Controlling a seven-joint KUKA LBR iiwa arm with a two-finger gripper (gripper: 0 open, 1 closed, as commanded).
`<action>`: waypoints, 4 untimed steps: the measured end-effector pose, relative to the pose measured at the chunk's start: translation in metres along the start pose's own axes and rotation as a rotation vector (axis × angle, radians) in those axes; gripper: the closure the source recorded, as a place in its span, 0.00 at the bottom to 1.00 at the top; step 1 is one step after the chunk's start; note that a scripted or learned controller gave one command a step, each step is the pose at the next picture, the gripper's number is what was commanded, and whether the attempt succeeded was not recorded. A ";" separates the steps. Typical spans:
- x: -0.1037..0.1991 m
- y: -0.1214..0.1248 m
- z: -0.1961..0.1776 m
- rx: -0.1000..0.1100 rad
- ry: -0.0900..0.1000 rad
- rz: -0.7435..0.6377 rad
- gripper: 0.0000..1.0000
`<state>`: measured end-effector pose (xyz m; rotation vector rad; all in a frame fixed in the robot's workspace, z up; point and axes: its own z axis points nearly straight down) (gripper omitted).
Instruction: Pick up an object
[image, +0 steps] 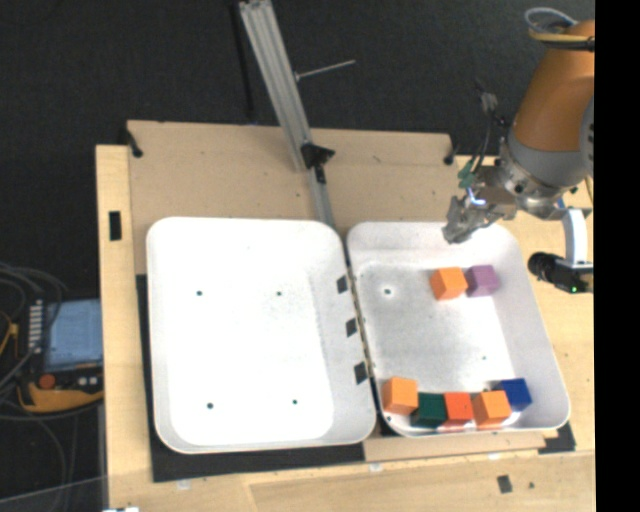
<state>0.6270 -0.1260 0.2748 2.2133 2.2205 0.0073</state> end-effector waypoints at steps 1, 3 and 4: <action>0.047 -0.011 -0.005 0.007 0.002 -0.003 1.00; 0.145 -0.031 0.025 0.009 0.001 -0.003 1.00; 0.191 -0.044 0.038 0.009 0.001 -0.003 1.00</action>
